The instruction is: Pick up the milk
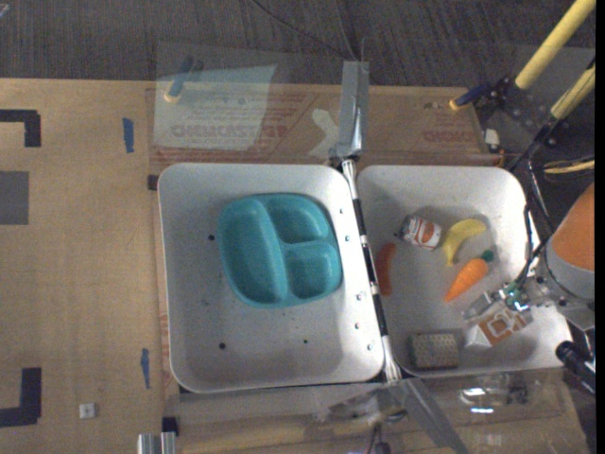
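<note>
The milk (421, 232) is a small white container with red markings, lying on its side in the upper middle of the right bin (425, 185). My gripper (504, 308) reaches in from the right, low over the bin's lower right part. It is well to the right of and nearer the front than the milk, apart from it. A small white and orange square piece (499, 327) shows just below the gripper; I cannot tell whether it is part of the gripper or a loose object.
Right of the milk lie a yellow banana (463, 237) and an orange carrot (468, 277). A red item (386, 268) rests by the bin's left wall and a grey block (435, 349) at its front. The left bin (189, 329) holds a teal divided plate (279, 249).
</note>
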Robot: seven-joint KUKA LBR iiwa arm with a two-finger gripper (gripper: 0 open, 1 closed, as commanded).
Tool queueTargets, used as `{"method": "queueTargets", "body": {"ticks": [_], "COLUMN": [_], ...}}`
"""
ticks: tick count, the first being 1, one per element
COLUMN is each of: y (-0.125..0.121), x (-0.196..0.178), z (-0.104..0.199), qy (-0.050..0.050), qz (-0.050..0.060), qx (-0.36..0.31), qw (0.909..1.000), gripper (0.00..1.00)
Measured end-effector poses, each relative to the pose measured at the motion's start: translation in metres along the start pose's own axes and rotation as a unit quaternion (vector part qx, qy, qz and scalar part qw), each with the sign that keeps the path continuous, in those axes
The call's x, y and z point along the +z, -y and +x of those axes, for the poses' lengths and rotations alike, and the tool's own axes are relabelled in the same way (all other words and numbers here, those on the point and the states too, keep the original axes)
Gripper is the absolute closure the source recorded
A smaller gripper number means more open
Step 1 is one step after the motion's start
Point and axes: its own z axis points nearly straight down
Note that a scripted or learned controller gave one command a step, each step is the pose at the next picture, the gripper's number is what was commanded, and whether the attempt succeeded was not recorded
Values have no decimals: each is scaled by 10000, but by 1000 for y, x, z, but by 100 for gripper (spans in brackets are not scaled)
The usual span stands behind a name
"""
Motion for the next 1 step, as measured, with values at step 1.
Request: {"method": "queueTargets", "body": {"ticks": [1], "y": [-6], "x": [-1], "z": [28], "qy": [26], "qz": [-19], "qx": [-916], "qw": [9958], "gripper": [0]}}
